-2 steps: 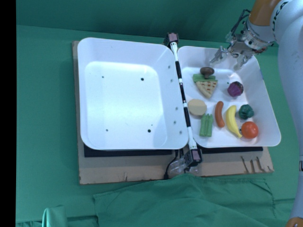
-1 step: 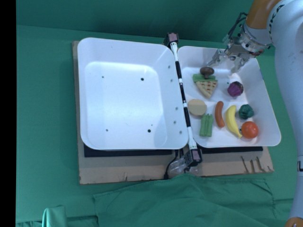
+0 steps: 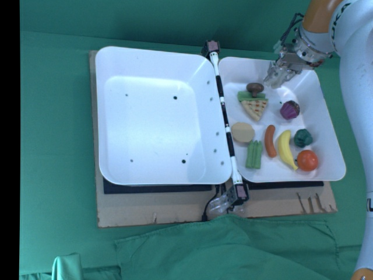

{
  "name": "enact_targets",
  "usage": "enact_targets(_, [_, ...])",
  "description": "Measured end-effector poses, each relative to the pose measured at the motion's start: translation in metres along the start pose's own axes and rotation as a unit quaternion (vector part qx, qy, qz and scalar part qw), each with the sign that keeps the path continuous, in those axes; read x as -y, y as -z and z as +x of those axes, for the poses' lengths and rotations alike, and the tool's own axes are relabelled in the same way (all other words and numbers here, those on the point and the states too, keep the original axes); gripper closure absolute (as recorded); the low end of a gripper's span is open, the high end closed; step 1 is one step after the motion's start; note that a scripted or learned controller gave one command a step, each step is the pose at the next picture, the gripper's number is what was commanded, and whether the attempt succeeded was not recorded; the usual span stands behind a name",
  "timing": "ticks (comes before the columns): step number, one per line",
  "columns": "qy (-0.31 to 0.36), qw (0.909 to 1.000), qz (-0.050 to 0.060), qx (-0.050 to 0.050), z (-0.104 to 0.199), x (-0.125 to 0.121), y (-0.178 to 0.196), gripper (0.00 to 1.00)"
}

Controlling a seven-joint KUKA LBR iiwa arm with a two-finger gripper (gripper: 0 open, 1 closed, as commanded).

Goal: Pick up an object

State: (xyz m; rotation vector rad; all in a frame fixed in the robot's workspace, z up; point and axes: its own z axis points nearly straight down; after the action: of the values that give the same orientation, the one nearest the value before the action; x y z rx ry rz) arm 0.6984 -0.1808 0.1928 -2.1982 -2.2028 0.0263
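From my station I see the arm (image 3: 349, 45) coming in from the right, its orange band at the top corner and the grey wrist angled down and to the left. The end effector (image 3: 277, 78) hangs over the far part of the right bin (image 3: 329, 150), above the white floor and just up-right of the brown mushroom (image 3: 254, 88). Its fingers look slightly parted with nothing between them. On the arm's grey casing I can make out dark lettering, likely the maker's name, but too small for me to read with confidence.

The right bin holds the objects: the mushroom touching a pizza slice (image 3: 255, 107), a purple piece (image 3: 289, 109), a tan disc (image 3: 243, 133), green stalks (image 3: 254, 154), a sausage (image 3: 270, 141), a banana (image 3: 285, 149), a dark green piece (image 3: 303, 137) and an orange ball (image 3: 307, 160). The left bin (image 3: 116, 69) sits beside it on the surface (image 3: 52, 156)
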Motion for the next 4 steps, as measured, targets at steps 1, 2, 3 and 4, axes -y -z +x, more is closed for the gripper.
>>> enact_targets(1, [-0.005,0.9999,-0.014,0.005,-0.007,0.086,0.007,1.00])
enact_targets(2, [0.002,0.9997,-0.024,0.006,0.055,0.024,0.114,1.00])
enact_targets(3, [-0.002,0.9998,-0.021,0.007,0.027,0.026,0.000,1.00])
enact_targets(4, [-0.001,0.9996,-0.026,0.007,0.042,0.015,0.149,1.00])
